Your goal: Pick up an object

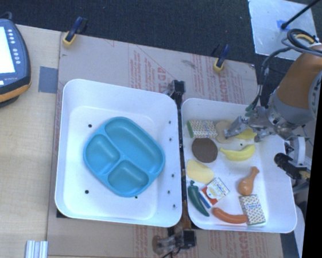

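The right bin holds several toy foods: a yellow banana, a brown round patty, a pale box, a yellow lump, a drumstick, a small white and red carton, a green vegetable, a red sausage and a patterned box. My gripper hangs low over the far part of this bin, just above the banana and over a beige round piece. Nothing visibly sits in its grasp.
The left bin carries a blue divided plate. A tablet-like pendant lies at the far left of the bench. Clamps hold the board's far edge. A black bracket sits between the bins.
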Motion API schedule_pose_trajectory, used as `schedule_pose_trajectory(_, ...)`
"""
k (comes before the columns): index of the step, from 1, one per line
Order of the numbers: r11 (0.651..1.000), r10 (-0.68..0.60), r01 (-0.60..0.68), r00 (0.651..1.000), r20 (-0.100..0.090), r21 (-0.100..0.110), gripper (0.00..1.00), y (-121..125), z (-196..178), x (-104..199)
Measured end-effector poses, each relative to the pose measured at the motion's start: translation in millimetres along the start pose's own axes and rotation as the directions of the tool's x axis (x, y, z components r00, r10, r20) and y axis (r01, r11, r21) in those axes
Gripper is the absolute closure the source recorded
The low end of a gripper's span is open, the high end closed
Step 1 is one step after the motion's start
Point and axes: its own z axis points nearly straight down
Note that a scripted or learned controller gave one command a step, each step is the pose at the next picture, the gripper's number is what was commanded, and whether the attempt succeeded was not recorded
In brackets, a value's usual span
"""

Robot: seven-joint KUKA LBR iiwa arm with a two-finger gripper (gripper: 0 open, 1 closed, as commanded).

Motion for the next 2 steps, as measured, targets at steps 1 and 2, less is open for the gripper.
schedule_pose_trajectory(1,1.0,-0.001,0.001,1.0,-0.002,-0.002,0.0,-100,31,-13)
schedule_pose_trajectory(2,1.0,-0.003,0.003,1.0,-0.001,-0.005,0.0,-60,30,41)
